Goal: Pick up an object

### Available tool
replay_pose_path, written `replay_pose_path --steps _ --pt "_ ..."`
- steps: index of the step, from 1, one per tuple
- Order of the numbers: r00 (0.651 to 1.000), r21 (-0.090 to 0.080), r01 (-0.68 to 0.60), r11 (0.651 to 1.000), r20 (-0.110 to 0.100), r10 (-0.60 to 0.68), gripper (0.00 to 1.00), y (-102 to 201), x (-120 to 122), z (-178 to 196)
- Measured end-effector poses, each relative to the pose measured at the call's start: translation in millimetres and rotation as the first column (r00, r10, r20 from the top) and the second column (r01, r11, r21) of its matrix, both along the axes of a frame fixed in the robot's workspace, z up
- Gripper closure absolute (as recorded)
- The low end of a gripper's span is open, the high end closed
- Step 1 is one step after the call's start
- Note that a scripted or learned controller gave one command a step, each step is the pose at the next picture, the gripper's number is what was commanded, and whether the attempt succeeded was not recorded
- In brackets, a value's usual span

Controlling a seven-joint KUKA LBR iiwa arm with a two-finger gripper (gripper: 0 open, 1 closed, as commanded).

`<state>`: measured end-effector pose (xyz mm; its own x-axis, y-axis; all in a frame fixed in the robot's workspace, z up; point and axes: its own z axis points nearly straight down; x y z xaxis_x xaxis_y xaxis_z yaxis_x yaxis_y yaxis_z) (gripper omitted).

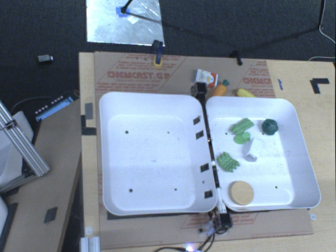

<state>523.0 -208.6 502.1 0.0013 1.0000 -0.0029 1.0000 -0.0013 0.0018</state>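
tan bench [315, 96], white bin [152, 151], second white bin [281, 185]

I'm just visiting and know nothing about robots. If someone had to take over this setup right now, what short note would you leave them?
Gripper: nothing to report on it from this picture.
Things: all in the right bin: a tan round disc near the front, a ridged green piece by the divider, two light green pieces further back, a dark green ball, and a small white piece in the middle.
Done: nothing lifted; every object lies on the bin floor.
Left: pick up one object. The disc lies apart from the rest, so it may be easiest.
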Motion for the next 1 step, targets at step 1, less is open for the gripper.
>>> replay_pose_path --steps 1 --pt "1.0 0.001 -0.005 1.0 0.004 0.005 1.0 2.3 0.8 31.6"
